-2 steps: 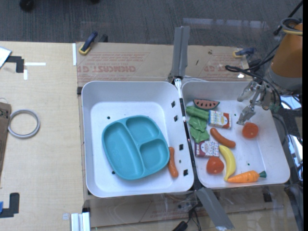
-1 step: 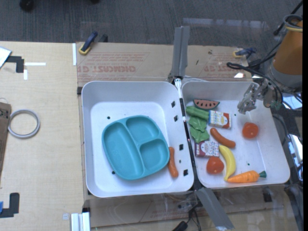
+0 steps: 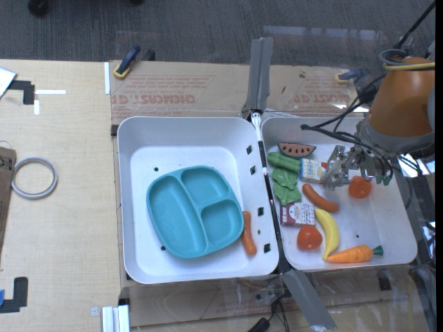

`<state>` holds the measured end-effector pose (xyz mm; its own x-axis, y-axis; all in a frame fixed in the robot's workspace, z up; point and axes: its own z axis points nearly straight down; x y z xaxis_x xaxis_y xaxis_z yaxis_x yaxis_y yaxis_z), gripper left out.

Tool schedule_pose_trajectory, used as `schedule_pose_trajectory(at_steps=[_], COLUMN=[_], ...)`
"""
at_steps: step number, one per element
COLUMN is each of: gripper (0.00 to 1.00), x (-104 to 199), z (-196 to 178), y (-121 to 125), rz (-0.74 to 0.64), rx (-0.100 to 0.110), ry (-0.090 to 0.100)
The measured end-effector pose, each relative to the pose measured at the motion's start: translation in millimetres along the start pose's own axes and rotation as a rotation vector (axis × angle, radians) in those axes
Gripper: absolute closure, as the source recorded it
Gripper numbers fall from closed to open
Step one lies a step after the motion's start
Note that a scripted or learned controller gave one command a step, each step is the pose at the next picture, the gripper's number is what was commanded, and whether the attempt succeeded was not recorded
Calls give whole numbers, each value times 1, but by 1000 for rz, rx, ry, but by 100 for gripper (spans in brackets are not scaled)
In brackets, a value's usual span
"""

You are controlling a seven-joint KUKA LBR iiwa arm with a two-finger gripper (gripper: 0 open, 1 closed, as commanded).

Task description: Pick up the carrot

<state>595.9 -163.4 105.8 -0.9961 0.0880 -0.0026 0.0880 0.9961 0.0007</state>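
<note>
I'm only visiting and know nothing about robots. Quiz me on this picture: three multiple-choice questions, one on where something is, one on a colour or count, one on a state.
1. Where does the carrot lie?
A. On the teal plate
B. Near the front edge of the right bin
C. On the floor

2. What colour is the divided plate in the left bin?
A. Teal
B. Red
C. Yellow

3. Is the carrot lifted?
A. Yes, it hangs from the gripper
B. No, it lies on the bin floor
C. It sits in the left bin

Answers: 1 B, it lies in the right bin beside the banana. 2 A, the plate is plainly teal. 3 B, the gripper hovers farther back, apart from the carrot.
</note>
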Motion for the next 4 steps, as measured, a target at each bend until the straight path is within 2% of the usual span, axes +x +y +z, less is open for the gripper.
schedule_pose_trajectory(at_steps=[1,2,3,4], gripper=[0,0,0,0], x=[0,-13,-7,13], z=[0,-35,-4,5], y=[0,-48,-57,-59], rz=[0,-80,-137,-306], rx=[0,2,1,0], ry=[0,-5,-2,-1])
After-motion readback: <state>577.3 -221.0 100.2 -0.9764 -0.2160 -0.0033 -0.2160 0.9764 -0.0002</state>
